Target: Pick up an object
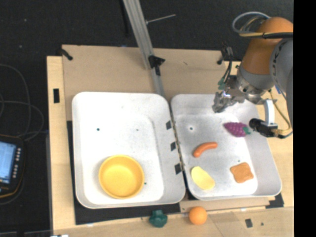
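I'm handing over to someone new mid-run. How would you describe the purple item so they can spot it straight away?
Look in the right-hand white bin, toward its far right side, just below the gripper. The purple grape bunch lies there alone, above the orange sausage and toast slice. It is the only purple, knobbly item.

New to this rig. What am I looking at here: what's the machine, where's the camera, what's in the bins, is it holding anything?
One fixed camera looks down at a slant on a bench with two shallow white bins. The grey and orange arm reaches in from the right; its gripper hangs over the far part of the right bin, with nothing visible between its fingers. The right bin holds a purple toy, an orange sausage shape, a pale yellow piece and a brown square piece. The left bin holds a yellow bowl. On the bench's near edge lie an orange ball and a small green object.
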`<state>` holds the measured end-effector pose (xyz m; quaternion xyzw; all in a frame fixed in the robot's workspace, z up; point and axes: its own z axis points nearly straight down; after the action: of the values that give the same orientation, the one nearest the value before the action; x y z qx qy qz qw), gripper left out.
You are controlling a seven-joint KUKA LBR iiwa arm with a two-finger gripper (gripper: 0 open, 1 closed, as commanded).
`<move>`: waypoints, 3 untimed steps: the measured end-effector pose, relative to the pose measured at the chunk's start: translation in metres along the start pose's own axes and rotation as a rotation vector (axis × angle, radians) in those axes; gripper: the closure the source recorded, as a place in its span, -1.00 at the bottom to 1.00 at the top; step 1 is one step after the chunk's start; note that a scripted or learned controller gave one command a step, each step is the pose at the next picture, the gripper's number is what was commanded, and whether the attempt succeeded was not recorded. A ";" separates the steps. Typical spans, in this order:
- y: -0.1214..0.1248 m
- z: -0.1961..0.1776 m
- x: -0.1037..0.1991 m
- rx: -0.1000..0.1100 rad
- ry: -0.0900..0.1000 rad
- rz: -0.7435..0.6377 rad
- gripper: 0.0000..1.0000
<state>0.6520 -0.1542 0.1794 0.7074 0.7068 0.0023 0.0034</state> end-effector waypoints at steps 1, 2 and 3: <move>-0.003 -0.052 -0.010 0.001 -0.001 -0.001 1.00; -0.002 -0.072 -0.010 0.004 0.001 -0.003 1.00; -0.018 -0.061 0.034 0.008 0.001 -0.005 1.00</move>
<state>0.6339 -0.1198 0.2407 0.7056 0.7086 -0.0003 0.0002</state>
